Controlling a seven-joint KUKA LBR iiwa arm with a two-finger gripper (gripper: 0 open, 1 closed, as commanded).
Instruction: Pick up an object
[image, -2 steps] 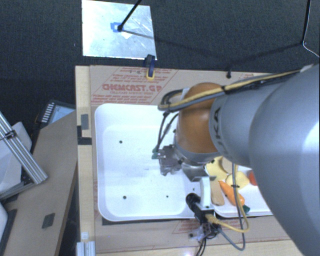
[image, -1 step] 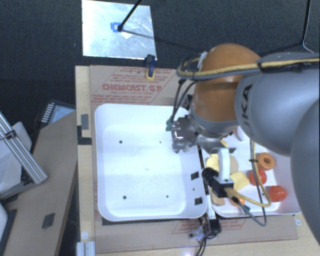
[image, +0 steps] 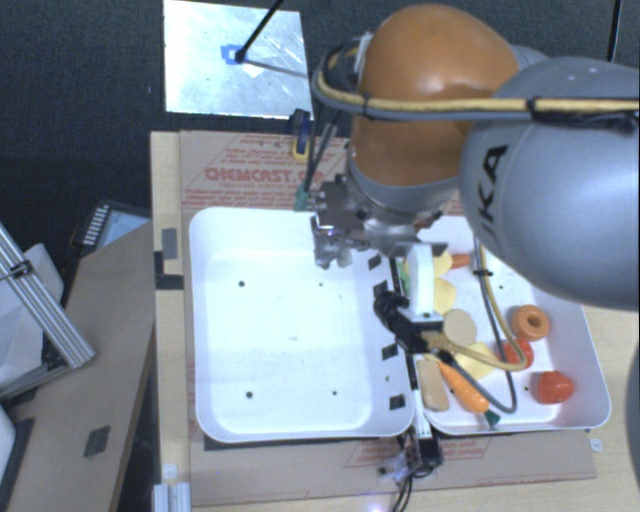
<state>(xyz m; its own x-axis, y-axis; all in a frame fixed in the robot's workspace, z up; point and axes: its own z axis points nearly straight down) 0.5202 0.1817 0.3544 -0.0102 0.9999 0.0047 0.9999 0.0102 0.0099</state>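
My gripper (image: 329, 250) hangs below the grey wrist and the big orange band, over the far right corner of the left white bin (image: 225, 400). Nothing shows under it but bare bin floor. In the right bin (image: 590, 395) lie several toy foods: an orange donut (image: 528, 322), a red tomato (image: 552, 385), an orange carrot (image: 466, 391), a tan bread stick (image: 432, 386), a round tan biscuit (image: 459, 326) and a yellow slice (image: 442, 295). The arm hides much of that bin's far side.
Both bins rest on a brown cardboard sheet (image: 250, 170). A shiny metal plate (image: 215, 60) lies beyond it at the back left. An aluminium rail (image: 45, 320) slants at the far left, outside the bins.
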